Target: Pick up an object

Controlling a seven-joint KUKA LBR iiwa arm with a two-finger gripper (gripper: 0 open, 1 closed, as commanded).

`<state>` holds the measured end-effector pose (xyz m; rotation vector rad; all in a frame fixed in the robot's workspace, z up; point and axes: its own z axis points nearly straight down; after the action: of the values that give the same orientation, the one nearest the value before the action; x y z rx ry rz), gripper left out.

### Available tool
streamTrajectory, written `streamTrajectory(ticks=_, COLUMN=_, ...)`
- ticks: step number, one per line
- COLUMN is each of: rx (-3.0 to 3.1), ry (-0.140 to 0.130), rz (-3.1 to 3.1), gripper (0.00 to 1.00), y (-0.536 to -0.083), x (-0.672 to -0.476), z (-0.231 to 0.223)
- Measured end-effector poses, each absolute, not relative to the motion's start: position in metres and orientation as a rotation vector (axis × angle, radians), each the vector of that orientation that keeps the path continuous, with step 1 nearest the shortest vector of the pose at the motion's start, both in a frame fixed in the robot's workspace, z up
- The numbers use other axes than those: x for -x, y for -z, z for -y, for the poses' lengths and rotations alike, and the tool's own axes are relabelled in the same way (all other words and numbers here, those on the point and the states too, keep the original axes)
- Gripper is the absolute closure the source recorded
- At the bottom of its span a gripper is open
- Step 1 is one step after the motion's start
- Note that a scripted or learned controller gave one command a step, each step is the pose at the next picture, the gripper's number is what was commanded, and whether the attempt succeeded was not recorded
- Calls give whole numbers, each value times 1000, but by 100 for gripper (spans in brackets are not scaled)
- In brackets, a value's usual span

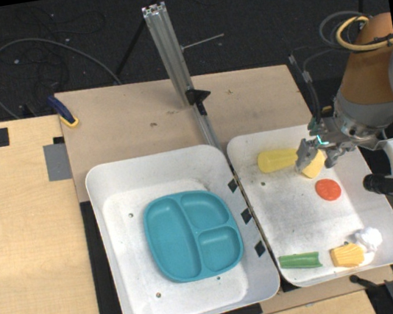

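1. Where the arm reaches in from the right, the hand (316, 155) hangs over the upper part of the right bin (301, 247), its fingers closed narrowly on a small yellow piece (313, 164) that sits between them.
2. Just left of the hand, a larger yellow block (277, 160) lies on the bin floor, close to the held piece.
3. Just below the hand, an orange disc (328, 189) rests apart from it.
4. Along the near edge of the right bin lie a green stick (300, 261), a corn-like yellow item (347, 256) and a white object (369, 239).
5. The left bin (113, 196) carries a teal divided plate (193, 234), well apart from the hand.
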<state>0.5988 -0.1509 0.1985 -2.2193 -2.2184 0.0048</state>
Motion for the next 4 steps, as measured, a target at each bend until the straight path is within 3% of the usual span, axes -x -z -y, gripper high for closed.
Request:
streamTrajectory(ticks=1, rx=2221, ry=-1, rz=2221, gripper=0, y=-200, x=-600, z=151)
streamTrajectory(ticks=3, rx=2224, ry=1, rz=2222, gripper=0, y=-102, x=-605, z=154)
streamTrajectory(ticks=4, rx=2224, ry=-3, rz=2216, gripper=100, y=-109, x=-604, z=154)
